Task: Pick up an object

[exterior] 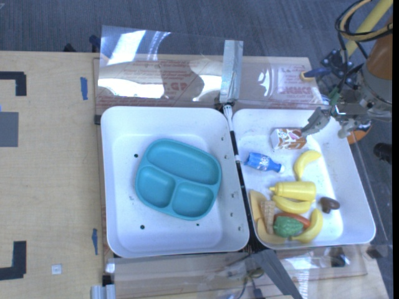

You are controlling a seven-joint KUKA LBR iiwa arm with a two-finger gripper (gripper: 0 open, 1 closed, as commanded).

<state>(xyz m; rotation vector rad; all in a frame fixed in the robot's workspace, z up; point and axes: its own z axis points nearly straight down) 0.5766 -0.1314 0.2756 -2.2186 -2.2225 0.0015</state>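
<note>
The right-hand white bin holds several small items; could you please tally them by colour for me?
Yellow: 4 (plastic banana, mustard bottle, second banana, wedge-shaped piece)
Blue: 1 (small bottle)
Green: 1 (round vegetable)
Brown: 1 (small dark lump)
White and brown: 1 (small packet)
Total: 8

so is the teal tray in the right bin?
No, the teal tray lies in the left bin; the right bin holds the toy food.
</note>
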